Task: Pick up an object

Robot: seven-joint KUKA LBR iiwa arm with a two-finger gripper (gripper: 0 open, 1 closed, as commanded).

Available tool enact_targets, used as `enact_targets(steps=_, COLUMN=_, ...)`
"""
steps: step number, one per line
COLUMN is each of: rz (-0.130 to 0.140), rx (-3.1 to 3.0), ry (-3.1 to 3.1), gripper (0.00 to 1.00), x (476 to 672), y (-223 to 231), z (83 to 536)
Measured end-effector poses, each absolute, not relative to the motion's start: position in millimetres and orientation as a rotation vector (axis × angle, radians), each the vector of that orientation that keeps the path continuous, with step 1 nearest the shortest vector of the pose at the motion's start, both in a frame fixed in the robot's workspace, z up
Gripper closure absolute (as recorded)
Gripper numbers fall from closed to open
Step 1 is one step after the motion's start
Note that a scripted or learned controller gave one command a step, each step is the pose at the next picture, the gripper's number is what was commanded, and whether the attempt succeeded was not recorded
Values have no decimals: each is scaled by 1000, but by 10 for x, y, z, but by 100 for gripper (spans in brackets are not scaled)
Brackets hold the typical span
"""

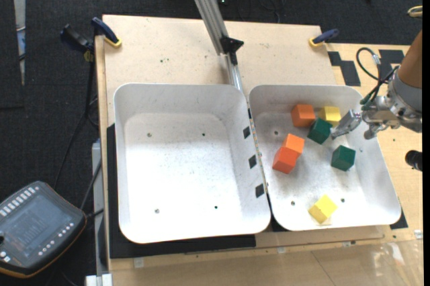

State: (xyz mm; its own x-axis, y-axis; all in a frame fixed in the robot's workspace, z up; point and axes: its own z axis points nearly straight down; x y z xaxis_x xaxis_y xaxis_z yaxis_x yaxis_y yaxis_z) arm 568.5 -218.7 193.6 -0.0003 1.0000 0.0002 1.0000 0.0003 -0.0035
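The tool [345, 125], grip state unclear, hovers just beside a green block [320, 131].

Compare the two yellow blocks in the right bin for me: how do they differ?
The front yellow block lies alone near the right bin's near edge; the back yellow block sits crowded by an orange block and a green block. The front one is well away from the gripper; the back one is just beside it. Both are yellow cubes of similar size.
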Motion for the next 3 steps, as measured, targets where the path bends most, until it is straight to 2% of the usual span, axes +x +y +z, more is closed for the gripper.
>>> enact_targets(steps=1, rz=2, rx=-2223, ry=-2222, gripper=0, x=5667, y=-2193, z=1315)
enact_targets(steps=2, rz=1, rx=-2222, ry=-2222, gripper=0, x=5671, y=-2189, z=938)
enact_targets(steps=3, rz=-1, rx=-2223, ry=-2224, gripper=100, x=5677, y=-2190, z=1057)
